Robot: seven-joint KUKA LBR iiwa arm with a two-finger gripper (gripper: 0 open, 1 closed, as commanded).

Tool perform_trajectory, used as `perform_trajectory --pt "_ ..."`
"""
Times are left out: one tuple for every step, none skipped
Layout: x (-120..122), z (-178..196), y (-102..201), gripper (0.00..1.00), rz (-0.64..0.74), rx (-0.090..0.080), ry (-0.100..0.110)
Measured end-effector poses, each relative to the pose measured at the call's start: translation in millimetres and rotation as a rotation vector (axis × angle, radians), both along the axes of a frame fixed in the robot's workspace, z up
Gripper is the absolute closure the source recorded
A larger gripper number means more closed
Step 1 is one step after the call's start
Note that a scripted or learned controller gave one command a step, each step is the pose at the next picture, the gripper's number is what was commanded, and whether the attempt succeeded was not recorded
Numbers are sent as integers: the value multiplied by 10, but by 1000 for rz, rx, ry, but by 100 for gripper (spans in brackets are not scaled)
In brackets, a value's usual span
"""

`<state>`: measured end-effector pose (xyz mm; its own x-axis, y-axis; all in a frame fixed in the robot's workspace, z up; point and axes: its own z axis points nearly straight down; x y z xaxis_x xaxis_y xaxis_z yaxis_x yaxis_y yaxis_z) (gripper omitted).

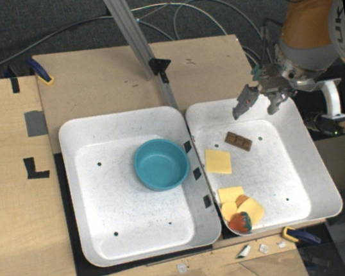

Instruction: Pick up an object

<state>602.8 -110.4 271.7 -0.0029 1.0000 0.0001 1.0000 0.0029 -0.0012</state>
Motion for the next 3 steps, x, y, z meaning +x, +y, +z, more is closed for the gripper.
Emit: perform_trajectory --pt "0 1 -1 0 0 0 0" --pt "86 -527 49 0 0 0 5" --pt "54 -1065 -48 0 -2 -1 6"
